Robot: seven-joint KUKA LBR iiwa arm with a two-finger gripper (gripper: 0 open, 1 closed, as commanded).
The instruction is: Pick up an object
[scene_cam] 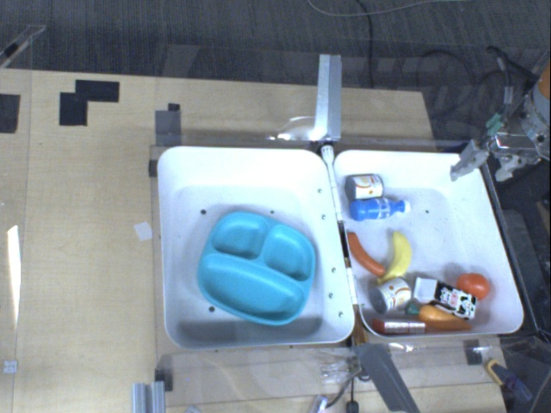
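Observation:
The right bin [456, 222] holds several small objects. A blue bottle [376, 207] lies on its side near the divider, with a small tin [365, 184] just behind it. Further forward lie a banana [397, 255] and a red sausage [366, 255]. Along the front wall are a can [393, 294], a black-and-white carton [455, 298], an orange tomato [474, 285] and a carrot [443, 317]. My gripper [484, 157] hangs over the bin's far right corner, apart from all of them, with nothing seen in it.
In the left bin [181, 231] sits a blue divided plate [256, 265]. A metal post [329, 101] rises behind the divider between the bins. Cables trail across the dark floor behind the bench.

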